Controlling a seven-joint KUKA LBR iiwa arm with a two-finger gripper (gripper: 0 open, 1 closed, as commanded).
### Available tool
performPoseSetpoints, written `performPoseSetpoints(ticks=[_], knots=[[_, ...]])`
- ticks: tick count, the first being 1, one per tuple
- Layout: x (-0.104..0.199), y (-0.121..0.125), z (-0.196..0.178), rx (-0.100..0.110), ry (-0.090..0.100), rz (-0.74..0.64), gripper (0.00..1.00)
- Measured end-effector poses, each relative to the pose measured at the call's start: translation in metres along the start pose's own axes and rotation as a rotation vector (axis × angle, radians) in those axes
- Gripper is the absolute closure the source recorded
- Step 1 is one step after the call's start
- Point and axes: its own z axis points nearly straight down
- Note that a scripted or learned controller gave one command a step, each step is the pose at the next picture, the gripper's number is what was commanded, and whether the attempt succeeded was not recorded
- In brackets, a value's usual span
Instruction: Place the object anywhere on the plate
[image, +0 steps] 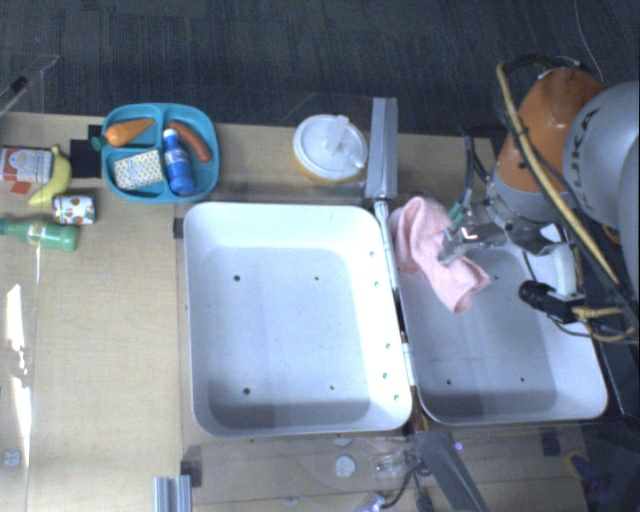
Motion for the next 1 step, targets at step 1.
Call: performPoseSetpoints(ticks=[1], knots=[[0.0012,0.0020,-0.0401,-0.001,0.001,-0.008,1.00]])
